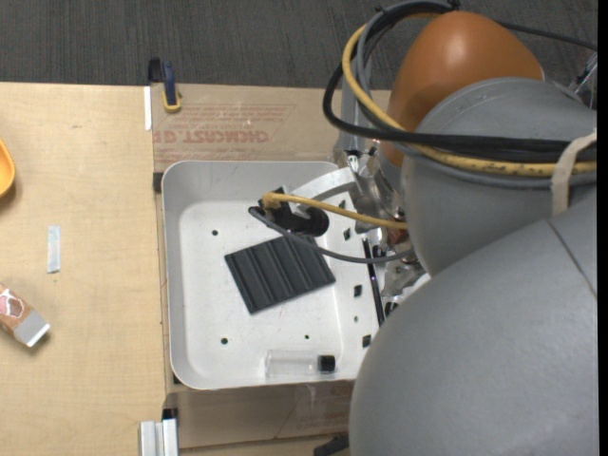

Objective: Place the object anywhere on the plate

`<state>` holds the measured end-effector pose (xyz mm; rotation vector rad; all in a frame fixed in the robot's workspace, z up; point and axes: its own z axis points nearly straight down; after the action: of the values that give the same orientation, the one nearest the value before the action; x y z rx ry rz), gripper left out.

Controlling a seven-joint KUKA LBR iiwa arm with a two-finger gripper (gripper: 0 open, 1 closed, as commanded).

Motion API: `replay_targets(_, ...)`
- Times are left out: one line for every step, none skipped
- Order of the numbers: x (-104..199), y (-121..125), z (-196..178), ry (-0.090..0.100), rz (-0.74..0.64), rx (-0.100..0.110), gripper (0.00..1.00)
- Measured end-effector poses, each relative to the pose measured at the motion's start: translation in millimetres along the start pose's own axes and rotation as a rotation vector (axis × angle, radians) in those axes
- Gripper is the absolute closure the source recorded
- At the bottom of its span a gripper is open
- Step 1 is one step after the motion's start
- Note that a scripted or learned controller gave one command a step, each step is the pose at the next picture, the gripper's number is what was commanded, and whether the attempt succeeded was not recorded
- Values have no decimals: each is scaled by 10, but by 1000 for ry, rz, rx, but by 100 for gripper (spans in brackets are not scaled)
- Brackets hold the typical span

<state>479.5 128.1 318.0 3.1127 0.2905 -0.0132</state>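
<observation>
The capped tube [299, 362], likely the object, lies flat by the bin's [169, 283] near wall, long axis across the view, down-left of the end effector [380, 255], whose grip state I cannot tell.

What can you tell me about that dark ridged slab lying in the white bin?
The dark ridged slab is a flat rectangle, dark grey to black, with parallel ridges across its top. It looks matte, like rubber or plastic. It lies flat near the middle of the white bin, turned at a slant to the walls. Nothing rests on it. Its upper corner sits close to the arm's hardware, and I cannot tell whether they touch. A clear tube lies apart from it.
</observation>
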Motion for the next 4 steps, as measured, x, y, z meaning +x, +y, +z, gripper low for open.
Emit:
replay_targets(2,21,-83,-2,4,-4,100)
replay_targets(2,20,-84,-2,4,-4,0)
replay_targets(4,42,-166,-5,7,-8,100)
replay_targets(-45,132,153,5,-76,11,100)
